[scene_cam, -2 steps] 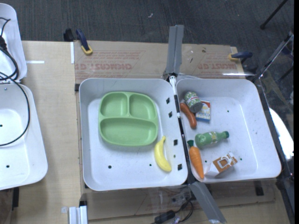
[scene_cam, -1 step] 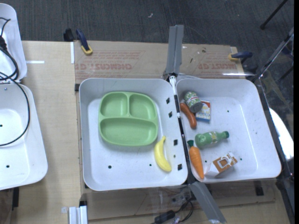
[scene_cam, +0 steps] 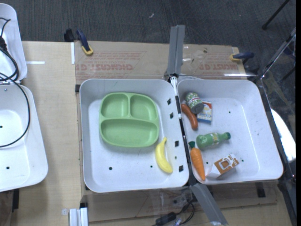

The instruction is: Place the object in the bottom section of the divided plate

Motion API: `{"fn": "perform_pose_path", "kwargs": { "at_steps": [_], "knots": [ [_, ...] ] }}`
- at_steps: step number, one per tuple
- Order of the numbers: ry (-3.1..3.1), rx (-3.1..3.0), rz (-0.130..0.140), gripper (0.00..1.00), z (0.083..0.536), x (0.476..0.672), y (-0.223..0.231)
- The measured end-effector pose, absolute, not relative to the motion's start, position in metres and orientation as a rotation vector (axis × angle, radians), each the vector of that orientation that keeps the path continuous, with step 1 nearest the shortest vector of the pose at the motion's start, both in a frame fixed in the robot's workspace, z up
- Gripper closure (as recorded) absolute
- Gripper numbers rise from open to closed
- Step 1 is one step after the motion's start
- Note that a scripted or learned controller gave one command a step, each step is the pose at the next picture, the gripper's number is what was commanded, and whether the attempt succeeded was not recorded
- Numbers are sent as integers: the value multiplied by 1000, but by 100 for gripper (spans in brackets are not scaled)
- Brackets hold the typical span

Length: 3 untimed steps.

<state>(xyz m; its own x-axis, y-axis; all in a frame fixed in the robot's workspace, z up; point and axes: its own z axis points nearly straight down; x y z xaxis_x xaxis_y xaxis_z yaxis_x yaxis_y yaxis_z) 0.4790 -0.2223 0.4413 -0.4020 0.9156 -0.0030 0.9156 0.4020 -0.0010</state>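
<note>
Green plate [scene_cam: 129,120] sits in the left bin [scene_cam: 87,140], w/ two small parts at the top & one big bottom part [scene_cam: 129,132] that has nothing in it yet; the task doesn't say which thing to move; my guess is the banana [scene_cam: 162,156], which lies in the same bin just beside the plate's lower right corner, near the bin wall; it may even touch the plate rim, can't tell. What could go wrong: the banana is curved & smooth, so a grab could slip off or spin it; it is close to the wall, so a grab from that side could bump the wall or push the plate away; the plate looks light, so a knock could slide it & then the drop lands on the rim or in a top part. If the thing is really in the right bin [scene_cam: 254,140], it's harder; the can [scene_cam: 193,101], sausage [scene_cam: 189,116] & small box [scene_cam: 205,113] are packed together, & the carrot [scene_cam: 197,161] lies by the green bottle [scene_cam: 212,139] & carton [scene_cam: 225,165], so two things could get nudged at once; the carry must also clear the wall btw. the bins.
</note>
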Motion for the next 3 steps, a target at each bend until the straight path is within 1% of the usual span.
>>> {"fn": "perform_pose_path", "kwargs": {
  "at_steps": [1,2,3],
  "knots": [
    [2688,1623,-4,100,441,521,-222],
    [2704,1598,-3,100,441,479,-222],
    [2320,2117,-5,100,441,479,-222]
  ]
}}
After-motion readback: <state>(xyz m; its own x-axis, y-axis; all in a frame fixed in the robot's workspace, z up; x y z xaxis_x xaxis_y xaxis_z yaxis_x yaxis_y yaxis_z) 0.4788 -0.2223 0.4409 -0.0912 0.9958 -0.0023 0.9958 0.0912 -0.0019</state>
